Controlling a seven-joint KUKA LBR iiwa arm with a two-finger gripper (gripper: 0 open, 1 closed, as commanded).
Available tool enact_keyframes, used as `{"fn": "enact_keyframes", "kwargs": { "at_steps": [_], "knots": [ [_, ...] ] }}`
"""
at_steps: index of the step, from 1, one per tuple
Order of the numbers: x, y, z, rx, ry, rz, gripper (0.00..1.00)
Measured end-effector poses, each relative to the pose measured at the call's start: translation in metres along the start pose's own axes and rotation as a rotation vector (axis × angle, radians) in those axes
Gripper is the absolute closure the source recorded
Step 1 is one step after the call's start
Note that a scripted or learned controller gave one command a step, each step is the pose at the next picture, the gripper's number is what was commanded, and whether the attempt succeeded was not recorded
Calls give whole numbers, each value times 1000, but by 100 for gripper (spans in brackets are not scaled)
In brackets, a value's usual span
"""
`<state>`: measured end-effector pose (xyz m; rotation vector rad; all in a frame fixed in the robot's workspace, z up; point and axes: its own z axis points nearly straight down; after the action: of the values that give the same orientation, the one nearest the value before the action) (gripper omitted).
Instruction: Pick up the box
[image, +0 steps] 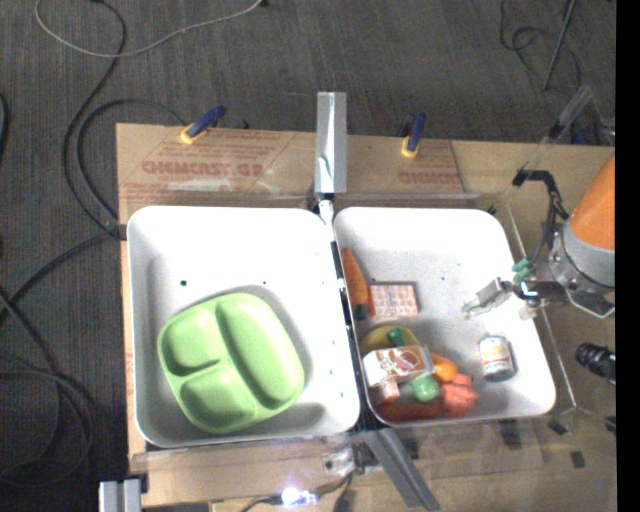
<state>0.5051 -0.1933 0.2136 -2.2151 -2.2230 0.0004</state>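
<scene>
While gripper (484, 298) hovers, jaw state unclear | flat rectangular printed box (393, 299) on smooth right bin (440, 235)

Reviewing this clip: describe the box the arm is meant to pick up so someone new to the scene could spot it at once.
Look in the right-hand white bin, near its left wall. Just right of the carrot lying along that wall sits the box, a small flat pinkish rectangle with a printed grid pattern. Unlike the heaped carton and food pile below it, it lies alone and flat.

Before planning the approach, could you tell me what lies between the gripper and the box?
In the camera view, bare white bin floor separates the gripper from the box; the can sits below that line.
</scene>
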Motion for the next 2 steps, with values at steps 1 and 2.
{"fn": "enact_keyframes", "kwargs": {
  "at_steps": [1, 2],
  "knots": [
    [-29, 8, 73, 1, -2, 100, 0],
    [26, -17, -56, -2, -2, -39, 0]
  ]
}}
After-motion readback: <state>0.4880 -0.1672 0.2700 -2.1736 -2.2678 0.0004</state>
